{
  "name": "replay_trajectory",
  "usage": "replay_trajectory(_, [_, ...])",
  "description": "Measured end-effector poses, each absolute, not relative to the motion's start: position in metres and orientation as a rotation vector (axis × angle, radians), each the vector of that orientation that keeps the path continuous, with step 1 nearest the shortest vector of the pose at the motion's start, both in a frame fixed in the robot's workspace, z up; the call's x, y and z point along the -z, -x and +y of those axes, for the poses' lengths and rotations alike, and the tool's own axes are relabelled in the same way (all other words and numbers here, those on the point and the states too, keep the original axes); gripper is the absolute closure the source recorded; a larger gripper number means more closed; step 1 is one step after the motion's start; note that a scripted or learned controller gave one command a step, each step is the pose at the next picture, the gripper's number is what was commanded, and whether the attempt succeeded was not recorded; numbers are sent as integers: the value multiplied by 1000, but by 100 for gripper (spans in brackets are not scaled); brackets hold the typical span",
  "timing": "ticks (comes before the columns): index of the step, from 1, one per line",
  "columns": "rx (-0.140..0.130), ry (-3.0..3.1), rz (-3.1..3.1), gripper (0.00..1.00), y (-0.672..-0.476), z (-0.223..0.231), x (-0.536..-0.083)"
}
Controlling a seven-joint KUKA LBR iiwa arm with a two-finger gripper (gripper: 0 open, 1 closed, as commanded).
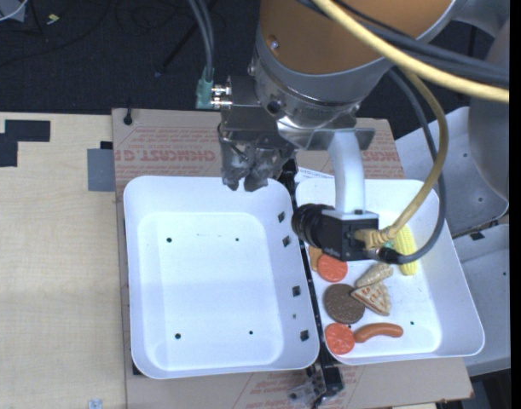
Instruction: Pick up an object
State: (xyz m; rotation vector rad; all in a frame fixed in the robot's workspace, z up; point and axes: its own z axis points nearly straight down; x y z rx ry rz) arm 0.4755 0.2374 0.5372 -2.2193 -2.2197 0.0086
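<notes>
Sausage (379, 331): orange-red, lying along the near edge of the right bin (460, 313), its left end touching a red slice (338, 338).
Brown disc (343, 303): just behind the red slice, in the near-left part of the right bin.
Wedge pieces (373, 295): two tan wedges with pale tops, one touching the brown disc's right side, the other just behind it.
Second red slice (332, 268): behind the brown disc, near the bin's left wall, partly under the black fitting (337, 230).
Corn piece (407, 247): yellow, toward the middle of the right bin, beside a yellow cable (426, 190).
Left bin (205, 288): white, beside the right bin; small dark spots on its floor.
Gripper (247, 177): grey, over the far-right corner of the left bin, at the far end of the divide between the bins; nothing seen between its fingers, and whether they are spread or pressed together cannot be told.
Arm (328, 32): grey with orange band, above the far edge of both bins.
</notes>
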Motion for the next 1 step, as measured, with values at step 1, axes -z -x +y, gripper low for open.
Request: replay_trajectory(1, [-7,2218,-2221,100,-476,243,-537])
